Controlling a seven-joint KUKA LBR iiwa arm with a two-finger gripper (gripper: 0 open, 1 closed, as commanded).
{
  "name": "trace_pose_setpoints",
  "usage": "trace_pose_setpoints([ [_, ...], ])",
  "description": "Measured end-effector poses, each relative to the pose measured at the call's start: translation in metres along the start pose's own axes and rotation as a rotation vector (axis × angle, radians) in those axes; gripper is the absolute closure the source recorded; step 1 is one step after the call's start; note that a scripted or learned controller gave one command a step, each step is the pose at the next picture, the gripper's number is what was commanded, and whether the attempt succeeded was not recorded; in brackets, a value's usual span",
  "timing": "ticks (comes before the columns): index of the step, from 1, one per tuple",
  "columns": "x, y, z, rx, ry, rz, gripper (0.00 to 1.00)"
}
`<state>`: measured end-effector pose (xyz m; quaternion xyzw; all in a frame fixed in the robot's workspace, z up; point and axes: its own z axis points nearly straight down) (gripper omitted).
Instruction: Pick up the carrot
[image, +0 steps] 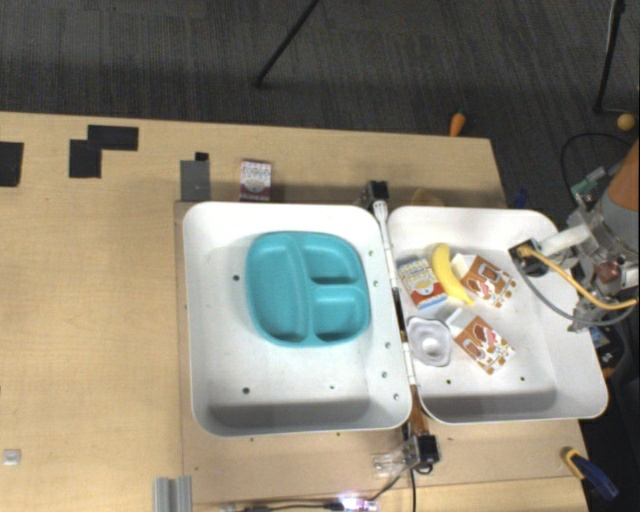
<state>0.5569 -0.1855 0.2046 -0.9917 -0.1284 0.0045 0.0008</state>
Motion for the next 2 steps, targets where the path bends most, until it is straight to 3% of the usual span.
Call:
trace_pose_setpoints([
  [1, 0.005, -0.004, -0.013, 0.002, 0.006, -0.020, 1.00],
  [2, 0.007, -0.005, -0.024, 0.004, 0.006, -0.032, 1.00],
])
